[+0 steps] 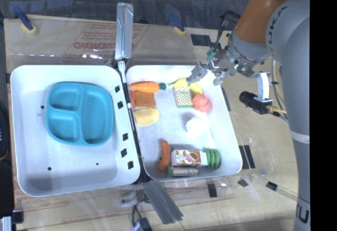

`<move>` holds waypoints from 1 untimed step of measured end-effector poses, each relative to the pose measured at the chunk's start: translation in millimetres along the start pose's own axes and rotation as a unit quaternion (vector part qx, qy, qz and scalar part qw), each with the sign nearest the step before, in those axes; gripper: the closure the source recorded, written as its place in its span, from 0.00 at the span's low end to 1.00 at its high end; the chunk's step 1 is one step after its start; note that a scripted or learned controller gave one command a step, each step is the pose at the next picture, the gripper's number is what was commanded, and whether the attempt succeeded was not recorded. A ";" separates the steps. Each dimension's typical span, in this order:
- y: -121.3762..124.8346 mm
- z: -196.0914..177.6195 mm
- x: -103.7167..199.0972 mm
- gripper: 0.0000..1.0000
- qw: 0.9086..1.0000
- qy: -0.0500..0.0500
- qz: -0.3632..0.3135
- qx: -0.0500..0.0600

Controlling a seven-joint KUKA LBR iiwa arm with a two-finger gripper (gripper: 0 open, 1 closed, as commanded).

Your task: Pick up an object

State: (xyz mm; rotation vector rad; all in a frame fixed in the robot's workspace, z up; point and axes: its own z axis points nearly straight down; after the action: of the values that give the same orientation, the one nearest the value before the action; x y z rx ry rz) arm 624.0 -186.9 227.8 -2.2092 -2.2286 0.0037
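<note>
My gripper [206,75] hangs over the far right corner of the right bin [227,124], open, with nothing between its fingers. Just below and left of it lie a yellow fruit [185,83] and a checkered waffle piece [182,97]. A pink peach [201,102] sits beside them, with a white lump [195,126] nearer the front. An orange carrot [144,87], a brown bread slice [143,100] and a pale yellow piece [146,116] lie along the bin's left wall.
At the right bin's front lie a sausage [164,155], a small carton [187,157] and a green ridged item [212,158]. The left bin [31,172] holds a blue divided tray [80,113]. A metal post [124,30] stands behind the divider.
</note>
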 end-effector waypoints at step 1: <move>24.3 121.9 31.6 0.00 0.998 -0.001 -0.069 -0.004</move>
State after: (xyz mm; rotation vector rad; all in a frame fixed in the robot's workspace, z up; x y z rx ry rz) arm 647.6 -155.0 105.8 -2.0534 -2.3815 -0.0037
